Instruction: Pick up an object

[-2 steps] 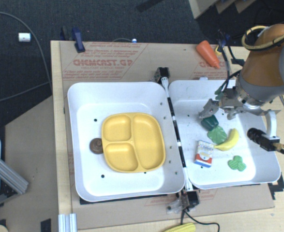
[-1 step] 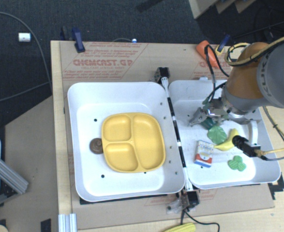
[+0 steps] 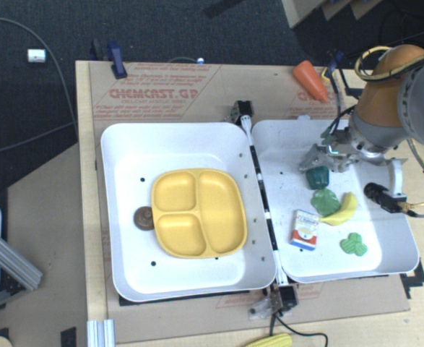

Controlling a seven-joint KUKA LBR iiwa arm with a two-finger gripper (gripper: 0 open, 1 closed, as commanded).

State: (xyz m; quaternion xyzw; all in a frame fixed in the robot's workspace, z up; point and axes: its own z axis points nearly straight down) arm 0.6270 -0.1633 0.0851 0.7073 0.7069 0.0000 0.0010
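Near edge, right bin [image 3: 399,255]: small green clump, maybe a toy broccoli [image 3: 354,245], near the front right; a red-white-blue carton [image 3: 305,230] to its left, closer to the divider. Just behind those: a yellow banana [image 3: 344,210] lying at a slant, with a green leafy piece [image 3: 326,202] touching its left end.

Left bin [image 3: 118,194]: yellow three-compartment plate [image 3: 197,213] sitting roughly centre; a brown round thing [image 3: 144,217] half tucked under its left rim. Can't tell what it is.

Further back in the right bin: dark teal cup-like object [image 3: 317,177], just behind the leafy piece. Gripper [image 3: 327,162] is right over it, arm coming in from the right with the orange band [image 3: 385,85] above the wrist. Fingers look splayed on either side of the teal object's top, nothing clamped between them as far as I can see. Whether the tips touch it: can't tell from this angle.

Beyond the bins, on the bench [image 3: 161,92]: an orange carrot-like object [image 3: 311,80] at the back right.

Judgement: this is the approach/descend step on the teal object, grasp not yet made. Next move needs a straight drop so the fingers straddle it, then close. Risk: the leafy piece sits tight against the target on the near side, so a finger could land on it or nudge the teal object away.
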